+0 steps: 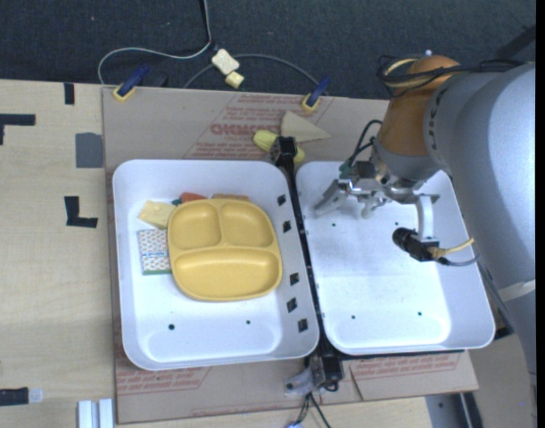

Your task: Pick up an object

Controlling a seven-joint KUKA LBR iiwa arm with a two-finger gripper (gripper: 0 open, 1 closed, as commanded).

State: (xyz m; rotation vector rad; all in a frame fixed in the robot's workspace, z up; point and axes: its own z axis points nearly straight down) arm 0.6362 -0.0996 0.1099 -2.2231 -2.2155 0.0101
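Two white bins sit side by side on a cardboard sheet over a pale wooden bench. At left of centre, the left bin (138,328) holds a yellow divided plate (224,248), with a patterned sponge (152,251) touching its left edge. Right of centre, the gripper (328,203) hovers over the right bin (406,328), fingers spread wide with nothing between them.

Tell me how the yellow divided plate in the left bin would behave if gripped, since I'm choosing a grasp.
The yellow divided plate looks like moulded plastic, so probably stiff and light. Its smooth, glossy surface may slip. It lies flat and wide on small items, so it won't roll but might rock or slide when pushed.
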